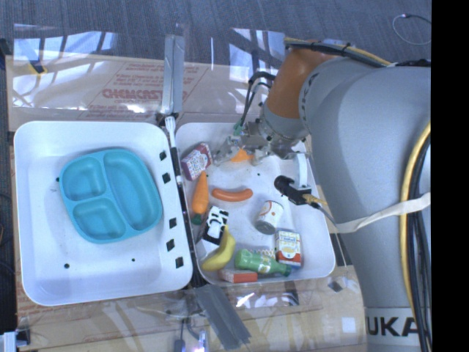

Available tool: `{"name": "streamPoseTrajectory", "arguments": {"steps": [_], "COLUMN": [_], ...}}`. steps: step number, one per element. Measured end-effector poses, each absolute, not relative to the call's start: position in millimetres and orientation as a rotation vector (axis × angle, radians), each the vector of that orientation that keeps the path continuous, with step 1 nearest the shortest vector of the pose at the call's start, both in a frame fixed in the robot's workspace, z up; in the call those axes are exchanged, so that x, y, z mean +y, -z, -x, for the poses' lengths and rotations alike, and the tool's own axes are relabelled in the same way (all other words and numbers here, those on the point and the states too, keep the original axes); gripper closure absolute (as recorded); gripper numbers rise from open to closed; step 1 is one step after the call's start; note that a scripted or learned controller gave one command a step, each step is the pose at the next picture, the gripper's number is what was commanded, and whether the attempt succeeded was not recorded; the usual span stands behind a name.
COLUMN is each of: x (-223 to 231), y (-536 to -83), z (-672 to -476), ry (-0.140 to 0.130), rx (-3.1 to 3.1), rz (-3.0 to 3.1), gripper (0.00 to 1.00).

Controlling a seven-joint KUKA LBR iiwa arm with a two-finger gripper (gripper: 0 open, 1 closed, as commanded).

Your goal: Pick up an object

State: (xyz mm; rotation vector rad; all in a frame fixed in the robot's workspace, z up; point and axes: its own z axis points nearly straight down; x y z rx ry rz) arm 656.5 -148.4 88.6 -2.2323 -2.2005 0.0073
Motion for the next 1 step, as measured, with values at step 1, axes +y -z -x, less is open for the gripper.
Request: {"name": "streamPoseTrajectory", "arguments": {"steps": [1], "x": [-146.0], "y": [-94.1], "z": [-654.3], "ry": [-0.022], "rx": [-2.202], "rz": [2.213], "gripper": [1.0]}}
